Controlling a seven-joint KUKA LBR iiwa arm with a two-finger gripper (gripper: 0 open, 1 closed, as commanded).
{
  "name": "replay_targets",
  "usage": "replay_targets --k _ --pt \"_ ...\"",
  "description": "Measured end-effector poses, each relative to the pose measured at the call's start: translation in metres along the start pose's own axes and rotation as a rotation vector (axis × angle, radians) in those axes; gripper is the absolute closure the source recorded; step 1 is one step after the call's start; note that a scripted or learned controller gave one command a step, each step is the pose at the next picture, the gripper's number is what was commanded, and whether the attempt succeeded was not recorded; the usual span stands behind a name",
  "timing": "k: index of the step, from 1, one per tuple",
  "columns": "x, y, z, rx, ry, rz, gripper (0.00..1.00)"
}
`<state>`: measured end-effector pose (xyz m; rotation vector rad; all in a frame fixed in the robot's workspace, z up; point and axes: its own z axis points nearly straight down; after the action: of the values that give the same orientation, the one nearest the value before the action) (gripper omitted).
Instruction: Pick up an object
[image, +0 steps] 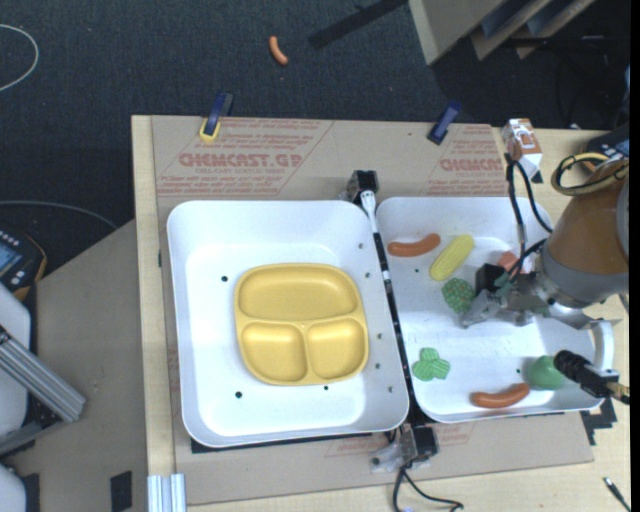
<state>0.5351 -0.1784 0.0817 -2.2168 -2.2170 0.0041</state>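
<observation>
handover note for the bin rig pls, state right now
Claw: low in the right bin, beside the dark green piece; grip state unclear, nothing visibly held.
Right bin: sausage and corn cob at the far side, light green piece and second sausage near the front edge.
Left bin: yellow divided tray.
Done: no pick confirmed.
Left: grasp and lift one object.

"CHEMCAST G.P." in red, repeated across the brown board (300, 150) behind the bins.
</observation>
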Motion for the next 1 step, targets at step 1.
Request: replay_targets --k 1 --pt "-0.0010 0.0014 -0.0135 -0.007 -0.003 0.002 1.00"
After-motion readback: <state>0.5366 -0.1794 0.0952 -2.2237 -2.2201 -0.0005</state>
